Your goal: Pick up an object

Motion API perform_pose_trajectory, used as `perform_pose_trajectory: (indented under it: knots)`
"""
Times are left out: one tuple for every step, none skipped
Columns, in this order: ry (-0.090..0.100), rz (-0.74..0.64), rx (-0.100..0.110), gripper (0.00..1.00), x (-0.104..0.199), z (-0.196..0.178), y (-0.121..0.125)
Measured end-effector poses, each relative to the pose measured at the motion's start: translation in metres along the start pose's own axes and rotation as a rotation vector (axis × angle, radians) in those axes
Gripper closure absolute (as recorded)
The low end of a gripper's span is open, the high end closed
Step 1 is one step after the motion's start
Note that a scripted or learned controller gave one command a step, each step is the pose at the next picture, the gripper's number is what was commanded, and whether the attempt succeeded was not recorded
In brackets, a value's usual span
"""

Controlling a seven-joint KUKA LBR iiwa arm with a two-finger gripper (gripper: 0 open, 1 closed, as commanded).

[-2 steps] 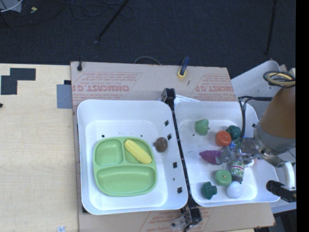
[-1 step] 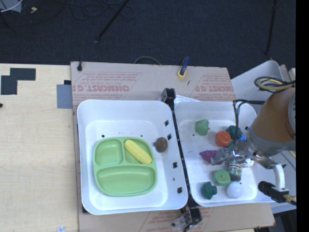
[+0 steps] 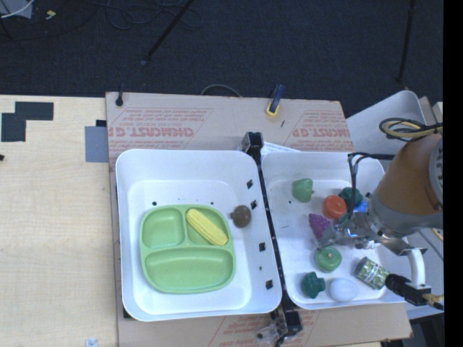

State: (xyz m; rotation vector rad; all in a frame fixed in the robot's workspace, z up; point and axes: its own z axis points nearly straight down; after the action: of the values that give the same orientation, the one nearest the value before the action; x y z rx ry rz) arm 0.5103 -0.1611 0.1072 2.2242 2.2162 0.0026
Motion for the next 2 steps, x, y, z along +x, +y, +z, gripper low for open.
perform_pose_trajectory:
  knots:
    - [0.002, 0.008, 0.006, 1.0, -0.001, -0.008, -0.002]
    - [0.0, -0.004, 0.001, 1.0, 0.0, -0.069, 0.004]
